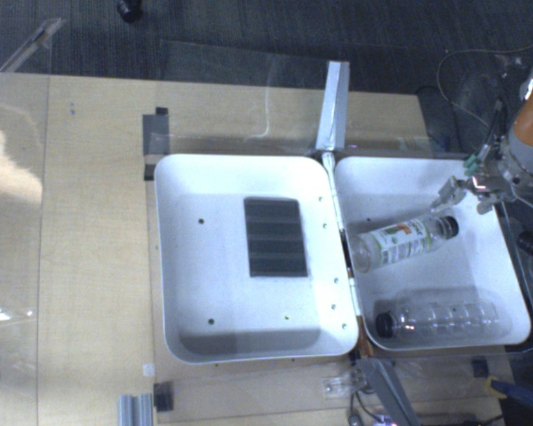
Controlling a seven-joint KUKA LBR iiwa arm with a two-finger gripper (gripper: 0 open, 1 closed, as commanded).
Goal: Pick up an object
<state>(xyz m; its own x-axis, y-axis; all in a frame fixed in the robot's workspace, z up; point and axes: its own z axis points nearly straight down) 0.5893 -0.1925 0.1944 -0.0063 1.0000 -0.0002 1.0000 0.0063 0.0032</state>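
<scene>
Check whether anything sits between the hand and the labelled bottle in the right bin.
Nothing visible does. The hand hangs over the right bin, just above and right of the labelled bottle's dark cap. The clear bottle lies apart, along the bin's near wall.

My two bins were white, one bearing a dark ribbed pad; the clear bottle wore a green-and-orange label.

Glossy clear plastic bottles lie in a smooth white bin on pale wood bench
</scene>
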